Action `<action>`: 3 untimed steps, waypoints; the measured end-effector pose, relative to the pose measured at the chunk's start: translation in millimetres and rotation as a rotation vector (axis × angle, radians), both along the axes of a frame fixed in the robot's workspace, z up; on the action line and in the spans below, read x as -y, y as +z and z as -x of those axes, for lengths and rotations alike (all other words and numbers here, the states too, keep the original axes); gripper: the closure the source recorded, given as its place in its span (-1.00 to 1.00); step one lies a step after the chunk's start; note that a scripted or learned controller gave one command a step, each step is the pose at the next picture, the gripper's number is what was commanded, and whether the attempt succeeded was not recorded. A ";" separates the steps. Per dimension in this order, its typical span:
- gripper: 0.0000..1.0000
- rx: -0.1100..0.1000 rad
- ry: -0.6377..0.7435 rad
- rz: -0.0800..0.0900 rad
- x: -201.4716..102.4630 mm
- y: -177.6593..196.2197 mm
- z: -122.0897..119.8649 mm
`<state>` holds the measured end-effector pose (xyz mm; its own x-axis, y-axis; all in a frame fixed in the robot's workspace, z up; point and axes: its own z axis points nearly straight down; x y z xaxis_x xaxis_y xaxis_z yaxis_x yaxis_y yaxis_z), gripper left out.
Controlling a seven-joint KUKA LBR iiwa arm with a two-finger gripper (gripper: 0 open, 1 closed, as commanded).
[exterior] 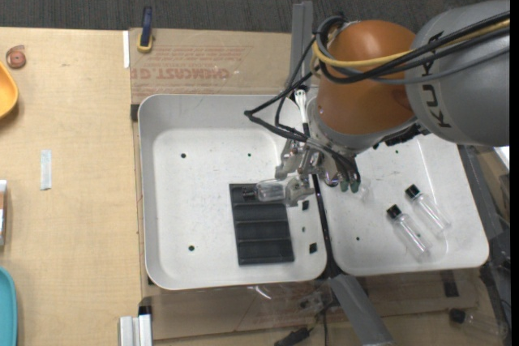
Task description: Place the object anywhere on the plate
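Note:
A black ribbed rectangular plate (261, 227) lies in the left bin (174, 174), towards its right side. My gripper (292, 184) hangs over the plate's top right corner, under the orange wrist band. A clear vial (271, 191) sits sideways between its fingers, sticking out to the left above the plate's top edge. I cannot tell whether the vial touches the plate.
Two more clear vials with black caps (425, 207) (406, 228) lie in the right bin (462, 255). The arm's bulk and cables cover the wall between the bins. A brown board lies behind the bins, and the wooden bench stretches to the left.

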<state>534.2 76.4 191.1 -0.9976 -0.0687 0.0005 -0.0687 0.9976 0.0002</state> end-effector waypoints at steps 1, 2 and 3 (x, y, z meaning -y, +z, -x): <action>-1.00 0.000 0.000 0.000 0.0 0.1 -0.1; 1.00 0.003 -0.004 -0.002 0.5 9.1 -1.2; 1.00 0.003 0.117 -0.001 -39.5 -30.0 -53.4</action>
